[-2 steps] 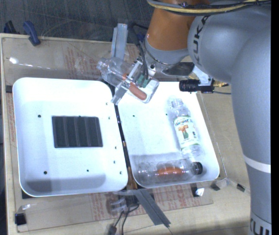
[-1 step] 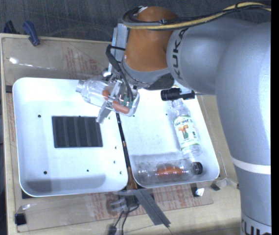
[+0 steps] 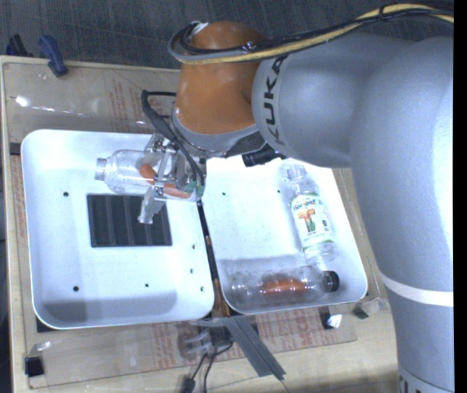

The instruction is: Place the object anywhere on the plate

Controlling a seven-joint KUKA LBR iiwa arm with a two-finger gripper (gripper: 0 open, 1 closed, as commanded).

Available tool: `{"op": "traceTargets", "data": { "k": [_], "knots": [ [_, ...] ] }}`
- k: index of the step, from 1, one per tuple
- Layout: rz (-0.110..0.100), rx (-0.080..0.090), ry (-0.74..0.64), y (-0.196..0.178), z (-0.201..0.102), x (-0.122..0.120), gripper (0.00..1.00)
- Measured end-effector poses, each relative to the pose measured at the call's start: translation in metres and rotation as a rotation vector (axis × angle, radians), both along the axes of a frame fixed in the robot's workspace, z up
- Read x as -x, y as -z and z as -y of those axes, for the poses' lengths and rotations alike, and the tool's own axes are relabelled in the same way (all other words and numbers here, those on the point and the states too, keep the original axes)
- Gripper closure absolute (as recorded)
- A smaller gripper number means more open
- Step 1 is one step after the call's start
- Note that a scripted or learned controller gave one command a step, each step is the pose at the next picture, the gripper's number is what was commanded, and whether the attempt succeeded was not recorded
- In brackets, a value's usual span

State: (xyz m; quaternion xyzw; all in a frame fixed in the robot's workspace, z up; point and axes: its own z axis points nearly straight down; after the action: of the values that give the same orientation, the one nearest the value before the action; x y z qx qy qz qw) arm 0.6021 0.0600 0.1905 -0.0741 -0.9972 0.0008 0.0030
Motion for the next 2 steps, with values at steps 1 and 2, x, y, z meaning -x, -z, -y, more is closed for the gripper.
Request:
{"op": "traceTargets", "data": {
  "k": [1,2],
  "knots": [
    [0.005,0.000,0.025,-0.034,0.008,-0.015,1.00],
    [0.001,-0.002,-0.250,-0.010,-0.012,0.022,1.00]
  ]
}}
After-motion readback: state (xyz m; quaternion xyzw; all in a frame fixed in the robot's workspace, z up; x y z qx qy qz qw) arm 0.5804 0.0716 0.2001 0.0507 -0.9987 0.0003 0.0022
